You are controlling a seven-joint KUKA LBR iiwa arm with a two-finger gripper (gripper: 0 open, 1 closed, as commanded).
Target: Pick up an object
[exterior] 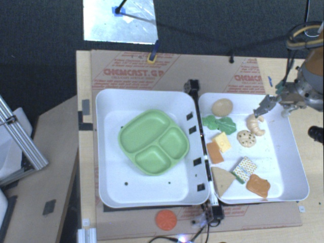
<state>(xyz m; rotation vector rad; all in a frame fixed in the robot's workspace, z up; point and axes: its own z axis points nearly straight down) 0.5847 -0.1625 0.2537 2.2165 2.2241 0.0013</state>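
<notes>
Orange disc (166, 219); end effector (263, 108) above croissant (255, 125).

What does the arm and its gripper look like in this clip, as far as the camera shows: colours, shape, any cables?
The arm is grey metal with an orange band above the wrist. The gripper is slim, grey and tapers toward its tip. A loop of yellow and black cable sits above the arm, and a thin dark line runs down beside it. No markings are legible.
</notes>
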